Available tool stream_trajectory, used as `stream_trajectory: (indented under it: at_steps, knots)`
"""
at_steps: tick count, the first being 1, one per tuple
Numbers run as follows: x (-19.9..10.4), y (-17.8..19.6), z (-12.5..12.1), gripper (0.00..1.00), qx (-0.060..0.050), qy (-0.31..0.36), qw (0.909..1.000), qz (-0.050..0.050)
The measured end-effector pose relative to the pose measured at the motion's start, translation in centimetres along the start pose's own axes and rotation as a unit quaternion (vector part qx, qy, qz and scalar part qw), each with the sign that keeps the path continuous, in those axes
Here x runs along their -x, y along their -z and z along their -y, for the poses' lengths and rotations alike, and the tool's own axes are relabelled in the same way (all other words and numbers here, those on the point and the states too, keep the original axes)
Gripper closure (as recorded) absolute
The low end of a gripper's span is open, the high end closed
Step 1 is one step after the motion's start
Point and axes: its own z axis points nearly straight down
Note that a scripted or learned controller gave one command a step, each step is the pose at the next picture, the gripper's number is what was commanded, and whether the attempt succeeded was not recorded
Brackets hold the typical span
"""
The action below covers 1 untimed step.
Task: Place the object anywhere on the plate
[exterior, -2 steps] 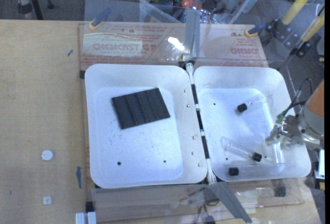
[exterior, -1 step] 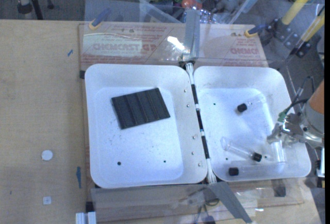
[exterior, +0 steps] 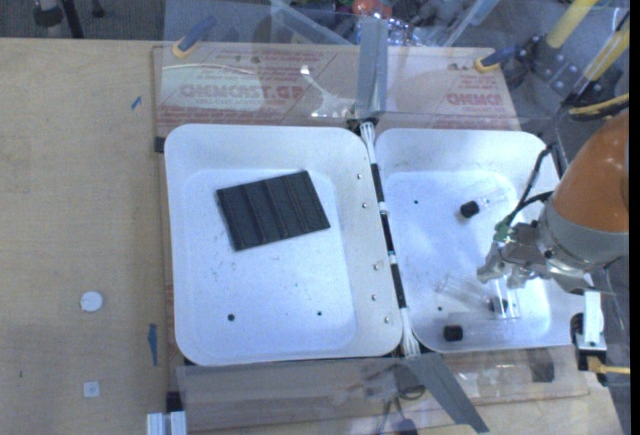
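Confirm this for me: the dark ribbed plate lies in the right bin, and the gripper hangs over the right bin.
Not quite. In the camera view the dark ribbed plate lies in the left bin, not the right one. The rest holds: the gripper hangs over the right bin.

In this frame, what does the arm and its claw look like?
The arm enters from the right: a rounded orange band above a grey wrist section. Thin dark cables curve along its left side. The claw is small, built of pale metallic and translucent parts, over the right white bin.
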Motion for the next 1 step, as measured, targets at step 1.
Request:
stream_trajectory:
  at_steps: [1]
  knots:
    - [-8.24, 5.47, 2.04, 1.0, 0.001, -0.02, 0.9998, 0.001]
